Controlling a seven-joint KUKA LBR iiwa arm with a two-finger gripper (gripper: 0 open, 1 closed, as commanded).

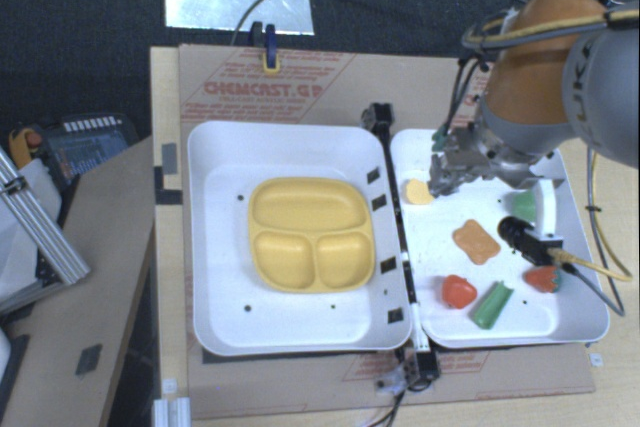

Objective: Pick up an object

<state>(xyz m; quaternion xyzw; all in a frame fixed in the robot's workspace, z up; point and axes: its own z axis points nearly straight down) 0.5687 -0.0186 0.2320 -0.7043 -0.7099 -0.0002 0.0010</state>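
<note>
A robot gripper (pixel 447 177) is seen lowered into the right bin (pixel 575 320) just beside a pale yellow piece (pixel 417 192), its finger opening not discernible, and nothing is judged lifted yet, with the grasp and raise still to be done.

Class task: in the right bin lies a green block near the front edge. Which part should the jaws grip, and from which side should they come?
Grip the green block across its narrow width at mid-length, coming from above. It lies flat and slanted in the right bin, so the long sides are probably the easiest faces to close on; the red piece beside it leaves little room there.
</note>
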